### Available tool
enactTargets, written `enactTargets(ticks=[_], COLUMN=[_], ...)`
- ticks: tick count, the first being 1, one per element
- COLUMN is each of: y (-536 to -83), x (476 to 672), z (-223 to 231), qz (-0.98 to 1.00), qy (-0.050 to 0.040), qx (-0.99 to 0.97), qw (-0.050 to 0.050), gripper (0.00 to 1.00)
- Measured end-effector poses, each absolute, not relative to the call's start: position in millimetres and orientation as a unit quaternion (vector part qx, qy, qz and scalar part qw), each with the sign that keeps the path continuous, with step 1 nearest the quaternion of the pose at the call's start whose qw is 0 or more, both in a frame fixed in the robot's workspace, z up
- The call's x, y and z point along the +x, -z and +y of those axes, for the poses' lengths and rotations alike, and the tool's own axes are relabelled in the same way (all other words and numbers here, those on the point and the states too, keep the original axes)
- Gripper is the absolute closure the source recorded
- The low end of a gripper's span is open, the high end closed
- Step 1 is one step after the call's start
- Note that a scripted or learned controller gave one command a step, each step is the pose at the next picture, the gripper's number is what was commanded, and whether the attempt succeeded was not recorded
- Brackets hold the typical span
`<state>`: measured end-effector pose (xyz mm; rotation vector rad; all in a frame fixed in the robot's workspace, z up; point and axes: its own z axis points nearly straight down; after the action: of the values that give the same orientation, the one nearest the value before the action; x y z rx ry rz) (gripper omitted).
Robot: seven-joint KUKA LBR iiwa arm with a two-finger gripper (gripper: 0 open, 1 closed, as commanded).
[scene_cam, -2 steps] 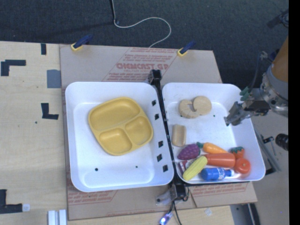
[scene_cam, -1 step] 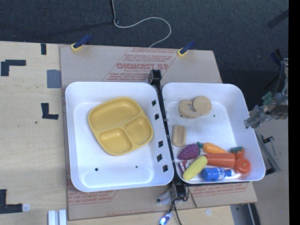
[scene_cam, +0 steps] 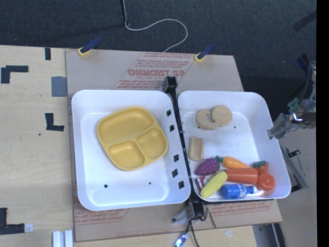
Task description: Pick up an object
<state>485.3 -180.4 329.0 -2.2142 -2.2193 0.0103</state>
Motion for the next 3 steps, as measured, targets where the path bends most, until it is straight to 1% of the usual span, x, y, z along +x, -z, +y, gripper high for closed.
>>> enactTargets(ticks=[1,2,3], y=[-312.6,-321.2,-268.5], x=[483.7,485.2,534.5], z=[-214.7,-212.7,-223.3], qz=[-0.706,-0.708,-0.708], qy=[-0.0024,-0.0031,-0.0022], qx=[-0.708,-0.706,-0.706], qw=[0.002,0.003,0.003], gripper=[1.0,1.0,1.0])
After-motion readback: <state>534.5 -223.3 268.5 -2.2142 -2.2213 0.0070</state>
